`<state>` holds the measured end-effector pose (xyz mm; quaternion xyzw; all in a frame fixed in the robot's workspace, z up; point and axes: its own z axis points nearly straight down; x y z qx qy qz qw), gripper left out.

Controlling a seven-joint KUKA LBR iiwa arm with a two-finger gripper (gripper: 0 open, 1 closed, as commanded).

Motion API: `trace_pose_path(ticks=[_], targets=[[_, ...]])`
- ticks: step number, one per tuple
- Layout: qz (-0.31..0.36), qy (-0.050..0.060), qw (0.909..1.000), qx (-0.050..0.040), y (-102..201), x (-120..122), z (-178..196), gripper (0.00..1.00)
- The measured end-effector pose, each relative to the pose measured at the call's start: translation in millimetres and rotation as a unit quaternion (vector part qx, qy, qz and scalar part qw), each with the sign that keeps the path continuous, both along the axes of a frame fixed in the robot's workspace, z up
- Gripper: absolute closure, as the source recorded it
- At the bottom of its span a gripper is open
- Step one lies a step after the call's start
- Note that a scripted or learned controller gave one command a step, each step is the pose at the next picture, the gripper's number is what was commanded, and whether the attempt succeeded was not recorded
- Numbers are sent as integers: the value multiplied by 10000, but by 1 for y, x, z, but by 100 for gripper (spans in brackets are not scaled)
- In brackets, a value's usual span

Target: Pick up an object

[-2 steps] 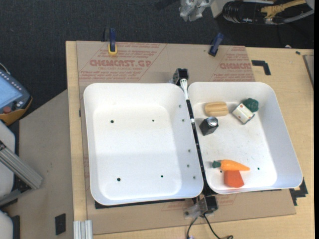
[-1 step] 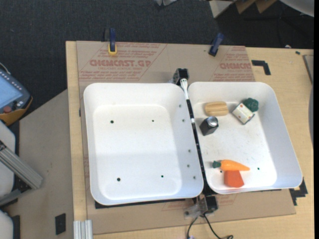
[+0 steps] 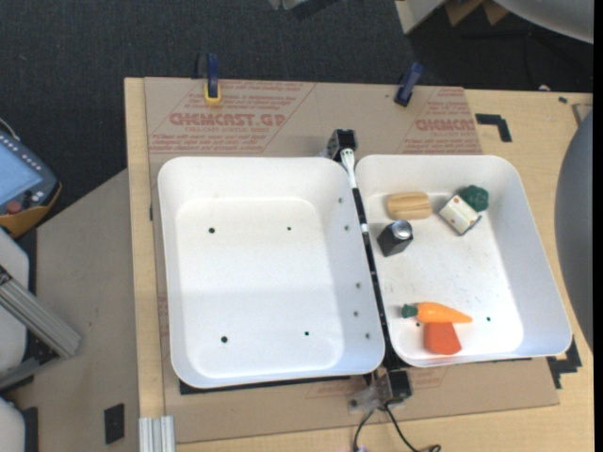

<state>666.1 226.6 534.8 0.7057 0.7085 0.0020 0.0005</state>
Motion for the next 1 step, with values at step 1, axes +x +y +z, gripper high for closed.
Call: trace_pose_path(ticks=[1], targets=[[-12, 2, 10000, -8, -2, 0, 1, 100]])
